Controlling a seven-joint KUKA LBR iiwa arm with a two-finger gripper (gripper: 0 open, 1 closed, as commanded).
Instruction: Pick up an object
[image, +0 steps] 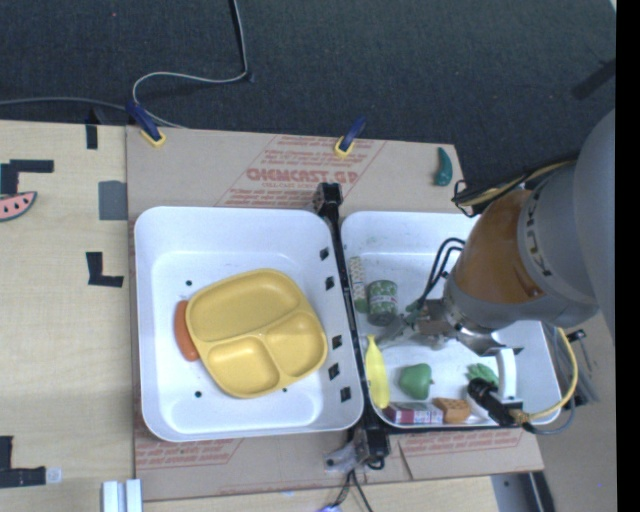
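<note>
My gripper (413, 325) hangs low in the right bin (400, 232), near its middle. Just to its left stands a green can (381, 298), close to the gripper. Below it lie a yellow banana (376, 372) along the bin's left wall and a green pepper-like piece (415, 379). Along the front wall rest a dark red stick-shaped item (408, 413) and a small brown piece (453, 408). A small green leafy item (483, 372) lies at the right, partly behind the wrist. I see nothing held.
The left bin (160, 230) holds a yellow divided tray (257, 330) with an orange item (185, 330) poking out at its left edge. A teal object (442, 167) lies on the cardboard behind the right bin. The arm covers the right bin's right side.
</note>
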